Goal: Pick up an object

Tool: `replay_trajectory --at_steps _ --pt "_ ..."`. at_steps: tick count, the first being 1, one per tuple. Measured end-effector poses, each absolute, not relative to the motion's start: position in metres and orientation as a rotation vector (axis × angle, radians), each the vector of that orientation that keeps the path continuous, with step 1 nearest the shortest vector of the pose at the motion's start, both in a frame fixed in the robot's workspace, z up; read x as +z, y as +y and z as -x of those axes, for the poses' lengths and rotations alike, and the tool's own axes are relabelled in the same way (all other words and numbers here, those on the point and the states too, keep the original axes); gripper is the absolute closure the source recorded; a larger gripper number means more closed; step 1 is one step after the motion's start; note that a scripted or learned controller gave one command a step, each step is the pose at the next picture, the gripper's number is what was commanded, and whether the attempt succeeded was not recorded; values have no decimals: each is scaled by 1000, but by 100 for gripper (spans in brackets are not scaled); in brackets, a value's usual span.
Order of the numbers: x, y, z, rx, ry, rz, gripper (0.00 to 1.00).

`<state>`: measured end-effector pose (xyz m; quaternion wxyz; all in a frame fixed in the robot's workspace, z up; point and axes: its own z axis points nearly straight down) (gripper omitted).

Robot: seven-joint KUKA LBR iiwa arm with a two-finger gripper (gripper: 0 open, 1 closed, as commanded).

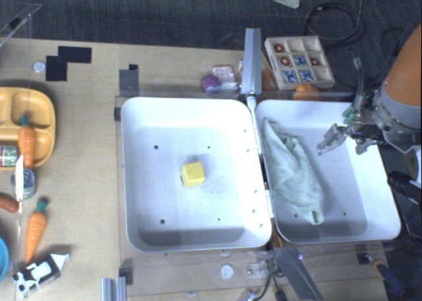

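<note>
A crumpled pale green cloth lies along the left wall of the right bin, beside the divider. A yellow block sits in the left bin, beyond that divider. The gripper hovers above the right bin's far right side, fingers spread wide, holding nothing. A good grasp likely means centring over the cloth's thickest fold before descending.

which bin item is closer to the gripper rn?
The pale green crumpled cloth in the right white bin, beside the gripper. The small yellow block lies in the left white bin.
</note>
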<state>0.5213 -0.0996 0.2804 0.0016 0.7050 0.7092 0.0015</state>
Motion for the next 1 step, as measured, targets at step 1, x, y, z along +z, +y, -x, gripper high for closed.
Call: replay_trajectory --at_steps 1 --pt "196 -71 -564 5 2374 -2053 0"
